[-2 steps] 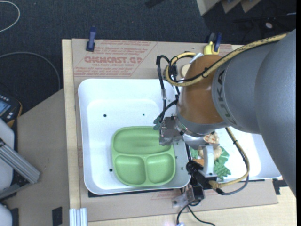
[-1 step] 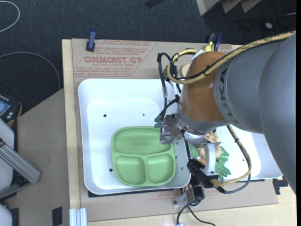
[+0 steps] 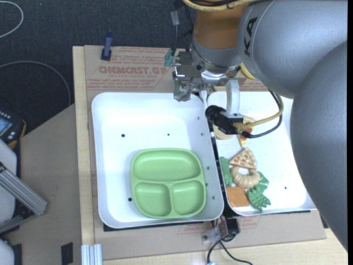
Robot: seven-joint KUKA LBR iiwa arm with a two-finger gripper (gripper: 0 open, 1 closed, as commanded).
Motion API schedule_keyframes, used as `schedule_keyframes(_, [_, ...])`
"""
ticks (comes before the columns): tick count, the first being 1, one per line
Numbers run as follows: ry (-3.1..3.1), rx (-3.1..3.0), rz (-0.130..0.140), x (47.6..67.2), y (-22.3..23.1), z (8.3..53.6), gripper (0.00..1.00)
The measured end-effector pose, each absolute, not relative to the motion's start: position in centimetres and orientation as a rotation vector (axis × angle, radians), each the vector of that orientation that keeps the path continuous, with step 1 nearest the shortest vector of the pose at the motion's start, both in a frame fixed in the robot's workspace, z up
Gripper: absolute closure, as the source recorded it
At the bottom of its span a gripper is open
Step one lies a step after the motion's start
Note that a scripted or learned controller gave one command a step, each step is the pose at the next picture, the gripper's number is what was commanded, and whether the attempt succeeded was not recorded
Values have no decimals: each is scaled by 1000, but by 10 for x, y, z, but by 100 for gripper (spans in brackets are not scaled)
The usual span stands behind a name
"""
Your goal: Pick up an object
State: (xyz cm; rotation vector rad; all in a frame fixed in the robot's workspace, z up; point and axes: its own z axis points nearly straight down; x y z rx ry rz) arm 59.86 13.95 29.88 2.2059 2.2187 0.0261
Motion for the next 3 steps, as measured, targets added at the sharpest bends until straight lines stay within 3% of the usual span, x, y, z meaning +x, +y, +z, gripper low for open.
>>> schedule_keyframes(1, [2229,2219,-5,571,203,268,100])
schedule_keyframes(2, [2219,2210,31,600,225,486,100])
schedule_keyframes(3, [2225,2224,-11,567,224,421,100])
